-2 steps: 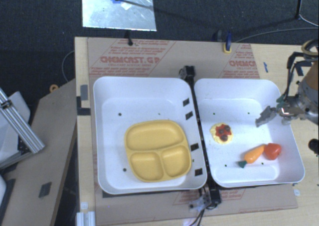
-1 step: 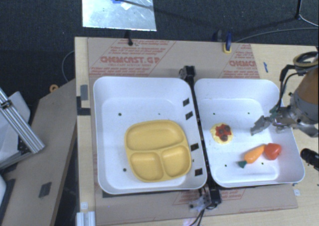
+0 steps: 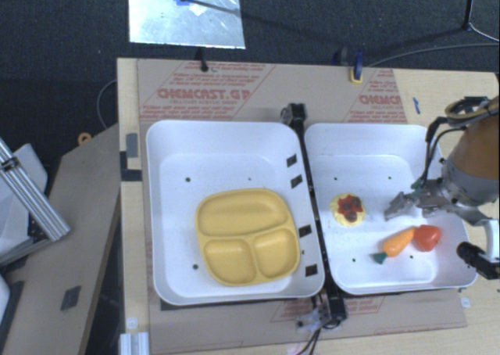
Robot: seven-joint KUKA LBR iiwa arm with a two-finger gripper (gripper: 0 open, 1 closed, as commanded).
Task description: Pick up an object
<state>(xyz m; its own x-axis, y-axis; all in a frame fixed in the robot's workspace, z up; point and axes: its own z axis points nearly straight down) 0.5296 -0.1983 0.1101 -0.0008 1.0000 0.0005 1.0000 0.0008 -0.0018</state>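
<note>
Hovering with jaws apart and grasping nothing, your gripper sits above the toy carrot in the right bin; descending offset could nudge it against the tomato.

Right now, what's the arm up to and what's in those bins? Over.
Gripper low in right bin, holding nothing. Carrot, tomato, small pizza toy close by. Yellow tray in left bin. Nothing blocking.
</note>
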